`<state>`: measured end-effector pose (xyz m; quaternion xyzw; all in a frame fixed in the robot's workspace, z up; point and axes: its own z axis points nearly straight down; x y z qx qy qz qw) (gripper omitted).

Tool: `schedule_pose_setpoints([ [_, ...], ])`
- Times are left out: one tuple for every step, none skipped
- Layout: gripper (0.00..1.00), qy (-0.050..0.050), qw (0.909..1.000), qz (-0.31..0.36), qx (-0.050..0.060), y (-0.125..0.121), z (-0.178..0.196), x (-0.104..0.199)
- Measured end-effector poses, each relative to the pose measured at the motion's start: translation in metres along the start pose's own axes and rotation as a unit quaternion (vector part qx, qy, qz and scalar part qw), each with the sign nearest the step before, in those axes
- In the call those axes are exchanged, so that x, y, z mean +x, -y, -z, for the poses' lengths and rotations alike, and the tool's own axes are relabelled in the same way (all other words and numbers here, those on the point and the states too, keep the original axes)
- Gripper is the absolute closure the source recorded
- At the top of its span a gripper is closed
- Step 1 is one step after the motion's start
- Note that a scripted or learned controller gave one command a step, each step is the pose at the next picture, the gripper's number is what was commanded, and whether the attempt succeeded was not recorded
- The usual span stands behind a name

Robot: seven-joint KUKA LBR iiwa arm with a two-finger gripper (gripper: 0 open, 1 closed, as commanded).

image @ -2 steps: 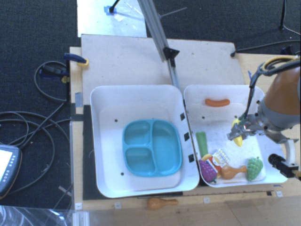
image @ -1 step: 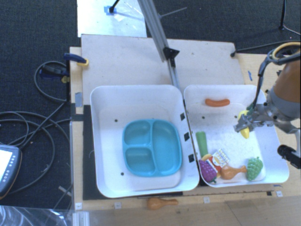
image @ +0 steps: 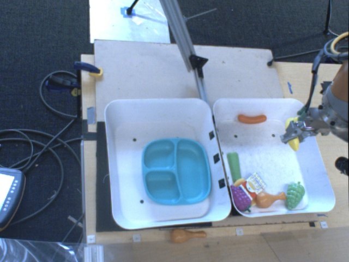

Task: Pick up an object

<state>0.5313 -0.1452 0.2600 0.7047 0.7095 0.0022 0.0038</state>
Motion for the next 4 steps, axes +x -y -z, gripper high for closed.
schedule_pose_setpoints([
  [1.00,-0.002,1.0000,0.002,0.003,0.000,-0.013,0.056],
  [1.00,-0.002,1.0000,0.002,0.003,-0.002,-0.016,0.099],
  [1.00,-0.002,1.0000,0.002,0.004,-0.004,-0.029,0.152],
  [1.00,-0.003,1.0000,0.003,0.004,-0.005,-0.022,0.213],
])
